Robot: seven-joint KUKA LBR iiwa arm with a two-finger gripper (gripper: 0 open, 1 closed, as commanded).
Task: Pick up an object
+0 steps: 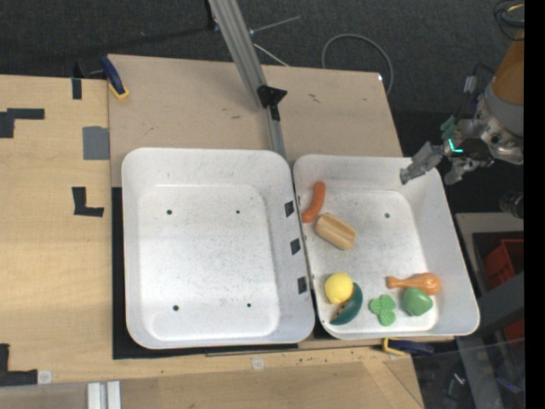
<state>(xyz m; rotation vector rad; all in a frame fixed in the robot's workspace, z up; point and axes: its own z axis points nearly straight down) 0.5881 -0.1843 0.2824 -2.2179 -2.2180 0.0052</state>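
While hanging with gripper spread and empty at the right bin's far rim, well apart from the bread roll mid-bin beside the sausage: likely light, rigid, best pinched across its narrow middle.

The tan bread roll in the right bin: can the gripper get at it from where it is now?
Probably yes. The tan bread roll lies apart from the orange sausage, with bare bin floor around it, and the gripper hangs over the right white bin's upper right rim.
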